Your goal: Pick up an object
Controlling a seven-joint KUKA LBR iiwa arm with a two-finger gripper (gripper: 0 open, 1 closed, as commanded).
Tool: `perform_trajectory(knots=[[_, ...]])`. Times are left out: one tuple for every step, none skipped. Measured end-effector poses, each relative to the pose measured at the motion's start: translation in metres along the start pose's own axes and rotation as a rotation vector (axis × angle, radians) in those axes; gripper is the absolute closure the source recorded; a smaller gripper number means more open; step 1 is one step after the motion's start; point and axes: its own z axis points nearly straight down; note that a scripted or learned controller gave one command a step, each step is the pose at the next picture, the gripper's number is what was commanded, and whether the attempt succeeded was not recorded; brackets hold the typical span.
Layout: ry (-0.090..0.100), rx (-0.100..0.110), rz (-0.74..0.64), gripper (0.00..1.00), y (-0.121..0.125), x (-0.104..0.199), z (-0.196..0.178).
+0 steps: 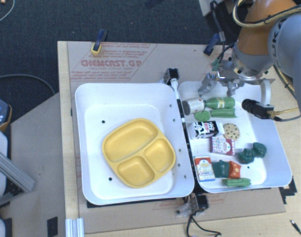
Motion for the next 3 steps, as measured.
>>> perform_trajectory(knots=[[0.0,-0.002,0.001,0.0,0.0051,-0.0086,0.0515],[-0.002,-0.019,0.0,0.0,0.0087,-0.0081,0.0585],[-0.005,-0.022,0.0,1.0,0.0092,-0.0093,0.0486]])
